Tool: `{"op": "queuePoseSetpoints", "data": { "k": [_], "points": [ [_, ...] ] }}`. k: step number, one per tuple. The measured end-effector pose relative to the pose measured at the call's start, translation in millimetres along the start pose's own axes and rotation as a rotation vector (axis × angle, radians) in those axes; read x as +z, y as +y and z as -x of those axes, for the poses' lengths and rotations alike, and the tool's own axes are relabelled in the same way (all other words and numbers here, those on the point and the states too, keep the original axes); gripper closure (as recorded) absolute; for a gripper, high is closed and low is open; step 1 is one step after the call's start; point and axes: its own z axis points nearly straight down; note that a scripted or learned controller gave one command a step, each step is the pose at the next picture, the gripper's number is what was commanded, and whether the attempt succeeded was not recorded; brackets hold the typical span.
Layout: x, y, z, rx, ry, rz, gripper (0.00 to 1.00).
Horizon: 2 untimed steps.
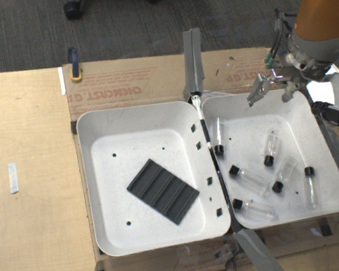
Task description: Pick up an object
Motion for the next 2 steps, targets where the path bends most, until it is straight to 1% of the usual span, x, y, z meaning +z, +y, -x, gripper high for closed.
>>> {"op": "queuePoseSetpoints", "data": {
  "k": [1, 2],
  "points": [
    [67, -54, 62, -0.064, 0.001, 0.0, 0.0],
    [171, -77, 64, -0.072, 0.001, 0.002, 0.0]
  ]
}}
